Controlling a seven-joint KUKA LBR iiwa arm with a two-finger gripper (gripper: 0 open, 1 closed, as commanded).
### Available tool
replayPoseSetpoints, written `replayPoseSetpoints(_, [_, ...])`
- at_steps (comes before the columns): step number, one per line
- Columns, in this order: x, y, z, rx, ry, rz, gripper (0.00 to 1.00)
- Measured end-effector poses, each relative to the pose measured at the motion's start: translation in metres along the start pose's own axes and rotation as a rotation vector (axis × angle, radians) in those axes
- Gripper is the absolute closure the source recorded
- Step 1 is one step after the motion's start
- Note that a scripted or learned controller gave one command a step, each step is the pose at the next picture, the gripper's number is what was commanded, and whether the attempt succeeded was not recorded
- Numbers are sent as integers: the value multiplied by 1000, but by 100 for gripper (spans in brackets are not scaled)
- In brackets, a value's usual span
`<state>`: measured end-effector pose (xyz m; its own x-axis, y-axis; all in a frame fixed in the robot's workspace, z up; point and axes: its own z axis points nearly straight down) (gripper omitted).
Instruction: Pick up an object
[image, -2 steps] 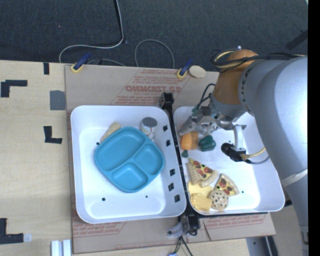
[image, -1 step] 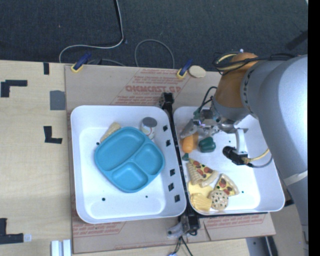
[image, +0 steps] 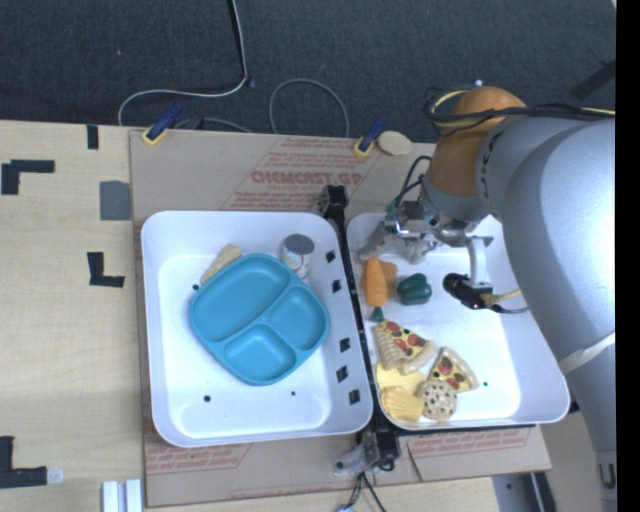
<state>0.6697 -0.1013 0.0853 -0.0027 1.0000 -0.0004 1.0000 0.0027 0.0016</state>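
Two bins sit on the bench: the left bin (image: 165, 300) holds a blue tray (image: 260, 315), and in the right bin (image: 530, 370) our orange piece (image: 376, 282) lies just below-left of the claw (image: 405, 232), its long axis running up-down. We cannot tell whether the claw is spread or pressed together.

1. Orange piece (image: 376, 281): upright oblong, far left of the right bin, beside the divider.
2. Green piece (image: 414, 290): small, dark, rounded, just right of the orange one.
3. Pizza slices (image: 403, 343) and (image: 452, 370): flat, toward the near edge.
4. Cookie (image: 436, 398): brown, speckled, at the near edge.
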Motion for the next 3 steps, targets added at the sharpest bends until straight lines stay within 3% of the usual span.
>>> replayPoseSetpoints(1, [1,-37,-1,-2,-2,1,0])
replayPoseSetpoints(2, [2,-56,-2,-5,-3,1,0])
replayPoseSetpoints(3, [-25,-62,-38,0,-1,3,0])
